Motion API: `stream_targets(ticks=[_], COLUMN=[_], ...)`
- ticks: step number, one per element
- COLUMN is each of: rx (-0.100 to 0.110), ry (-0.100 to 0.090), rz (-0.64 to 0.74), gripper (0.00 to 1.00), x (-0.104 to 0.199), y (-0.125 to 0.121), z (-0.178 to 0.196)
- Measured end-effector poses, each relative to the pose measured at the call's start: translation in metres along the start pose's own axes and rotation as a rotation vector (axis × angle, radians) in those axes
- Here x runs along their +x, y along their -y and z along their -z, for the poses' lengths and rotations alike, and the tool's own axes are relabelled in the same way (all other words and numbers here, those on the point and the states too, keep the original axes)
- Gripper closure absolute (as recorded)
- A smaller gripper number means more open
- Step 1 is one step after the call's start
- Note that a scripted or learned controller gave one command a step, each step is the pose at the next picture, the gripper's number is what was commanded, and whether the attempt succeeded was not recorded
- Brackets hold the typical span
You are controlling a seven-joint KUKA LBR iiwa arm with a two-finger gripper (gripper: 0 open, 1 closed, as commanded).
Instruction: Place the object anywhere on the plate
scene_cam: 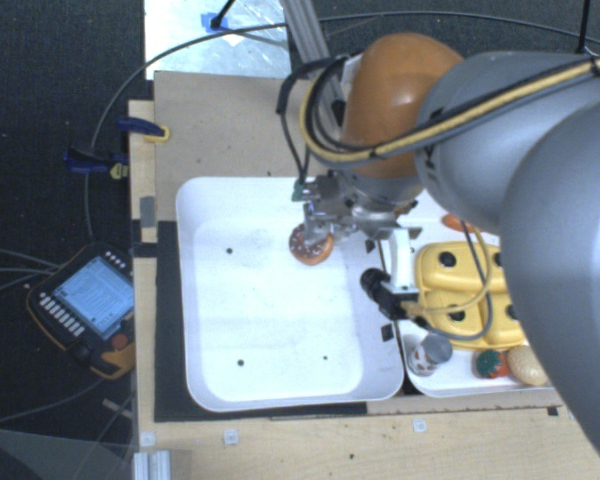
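Pale wooden bench top (220, 138) carries two shallow white bins side by side, the left white bin (270, 368) at frame centre and the right white bin (460, 383) holding a yellow plastic toy (460, 278). Near the left bin's upper right, the grey arm's two-finger gripper (315, 230) hangs directly over a small round brown-orange object (310, 246). From here I cannot tell how it stands or whether it grips that object.

Dark carpet floor (50, 88), tan bench (230, 138)

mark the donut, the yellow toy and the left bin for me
donut (311, 247): camera view, on its frosted brown top.
yellow toy (450, 280): camera view, on its upper yellow face, in the right bin.
left bin (270, 353): camera view, on the bare white floor.
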State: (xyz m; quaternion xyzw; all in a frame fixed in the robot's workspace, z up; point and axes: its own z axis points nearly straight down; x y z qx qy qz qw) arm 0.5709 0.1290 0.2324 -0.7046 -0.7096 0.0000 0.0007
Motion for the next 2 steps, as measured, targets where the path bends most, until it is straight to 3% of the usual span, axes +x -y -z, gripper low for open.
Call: stream_targets(ticks=[1,2], rx=[0.0,-0.001], ry=[0.002,0.001], rz=[-0.004,-0.004], gripper=[1.0,0.0], x=[0.0002,0.0002], y=[-0.0057,-0.0057], z=[-0.0187,-0.0179])
